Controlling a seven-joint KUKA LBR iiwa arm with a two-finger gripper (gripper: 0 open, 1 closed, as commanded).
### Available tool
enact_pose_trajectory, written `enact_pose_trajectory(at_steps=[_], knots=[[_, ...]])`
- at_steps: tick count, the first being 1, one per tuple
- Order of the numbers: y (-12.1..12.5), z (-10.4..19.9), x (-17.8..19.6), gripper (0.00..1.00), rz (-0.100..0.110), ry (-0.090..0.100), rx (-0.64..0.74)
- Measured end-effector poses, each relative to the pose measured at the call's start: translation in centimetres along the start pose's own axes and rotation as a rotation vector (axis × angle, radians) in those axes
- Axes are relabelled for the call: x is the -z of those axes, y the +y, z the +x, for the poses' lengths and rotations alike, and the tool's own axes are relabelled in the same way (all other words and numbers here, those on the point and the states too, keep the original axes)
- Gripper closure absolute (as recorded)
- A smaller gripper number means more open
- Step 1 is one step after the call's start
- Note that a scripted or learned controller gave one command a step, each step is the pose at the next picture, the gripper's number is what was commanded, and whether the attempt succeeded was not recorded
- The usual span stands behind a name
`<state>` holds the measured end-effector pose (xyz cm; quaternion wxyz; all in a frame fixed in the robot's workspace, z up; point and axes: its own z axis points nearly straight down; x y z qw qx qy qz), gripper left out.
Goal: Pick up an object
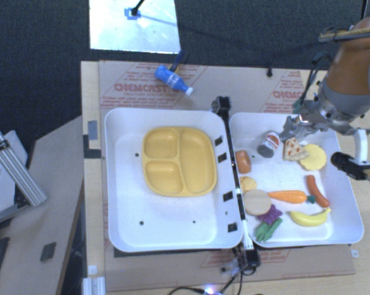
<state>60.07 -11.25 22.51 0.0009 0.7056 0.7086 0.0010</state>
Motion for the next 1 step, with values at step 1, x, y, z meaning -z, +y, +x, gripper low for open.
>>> enact_pose_trajectory(at_steps=[1], knots=[[-3.12, 2.63, 0.79, 1.00, 0.002, 0.001, 0.001]])
